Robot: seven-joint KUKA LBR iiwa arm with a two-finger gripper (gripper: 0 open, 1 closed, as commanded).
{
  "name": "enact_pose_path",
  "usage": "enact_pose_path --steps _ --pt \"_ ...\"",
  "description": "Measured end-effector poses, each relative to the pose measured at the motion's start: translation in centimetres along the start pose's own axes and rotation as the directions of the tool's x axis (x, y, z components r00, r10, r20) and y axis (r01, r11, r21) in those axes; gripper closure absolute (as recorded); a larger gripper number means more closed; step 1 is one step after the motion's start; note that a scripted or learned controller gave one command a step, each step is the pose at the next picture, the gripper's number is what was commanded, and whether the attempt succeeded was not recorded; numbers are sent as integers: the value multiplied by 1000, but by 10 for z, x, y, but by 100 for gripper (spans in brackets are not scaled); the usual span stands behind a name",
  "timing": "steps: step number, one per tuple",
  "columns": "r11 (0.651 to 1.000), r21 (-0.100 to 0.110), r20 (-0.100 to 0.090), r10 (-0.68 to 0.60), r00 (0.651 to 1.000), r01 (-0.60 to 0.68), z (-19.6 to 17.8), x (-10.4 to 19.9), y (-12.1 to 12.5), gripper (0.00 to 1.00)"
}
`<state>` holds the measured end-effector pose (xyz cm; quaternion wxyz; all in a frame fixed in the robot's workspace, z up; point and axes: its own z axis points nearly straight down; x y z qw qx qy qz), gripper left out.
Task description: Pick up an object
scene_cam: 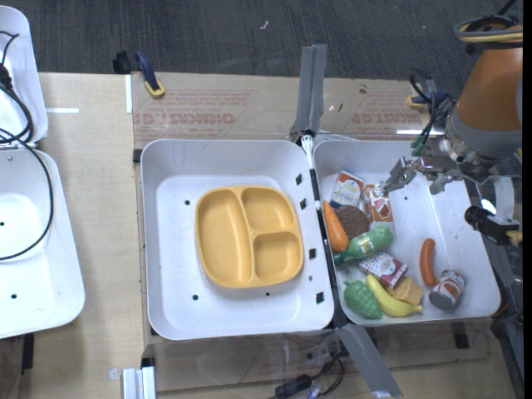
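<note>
The right bin holds several toy foods: an orange carrot, a brown cookie, a white and red carton, a small red box, a green bottle, a banana, a red sausage and a small can. My gripper hangs over the back of this bin, just above and right of the small red box, pointing left. Nothing shows in its grasp.
The left bin carries a yellow divided plate. A grey divider post stands between the bins at the back. A green toy vegetable and a red-white packet lie near the banana. White trays with black cables sit far left.
</note>
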<state>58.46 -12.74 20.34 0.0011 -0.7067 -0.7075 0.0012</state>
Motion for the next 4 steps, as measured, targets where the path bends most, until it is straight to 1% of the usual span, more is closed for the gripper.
enact_pose_path --steps 1,2,3,4 --pt "994 -4 1 -110 994 110 102 32 35 0" --pt "982 -9 1 -187 982 187 107 26 40 0" --pt "983 -13 6 -184 983 184 97 24 41 100" --pt "989 -2 1 -149 989 149 -11 61 -14 100"
